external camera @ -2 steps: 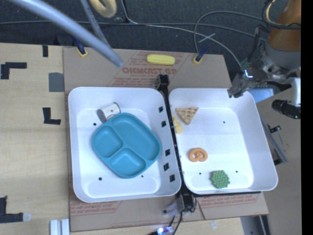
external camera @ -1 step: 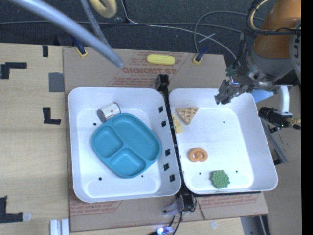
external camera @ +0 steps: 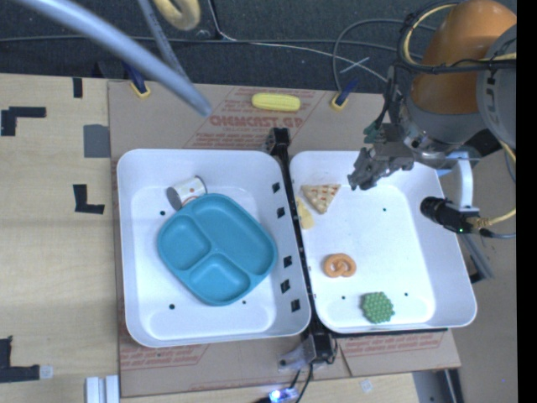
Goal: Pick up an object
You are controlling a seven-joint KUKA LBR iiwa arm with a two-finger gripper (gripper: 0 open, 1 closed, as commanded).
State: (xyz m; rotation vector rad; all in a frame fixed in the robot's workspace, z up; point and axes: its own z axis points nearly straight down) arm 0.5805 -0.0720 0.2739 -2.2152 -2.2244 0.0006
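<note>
Your gripper (external camera: 362, 180) hangs over the right bin (external camera: 436, 259), just right of the waffle wedge (external camera: 320, 196). You cannot tell how it is set. The pretzel (external camera: 340, 265) and green ball (external camera: 377, 306) lie well apart from it.

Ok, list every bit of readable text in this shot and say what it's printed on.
Red print on the brown cardboard sheet behind the bins: blurred, roughly "CHEMCAST GP", not certain.
Fainter red print on the same sheet's front edge, below the bins: too small to read.
No other text can be made out.
</note>
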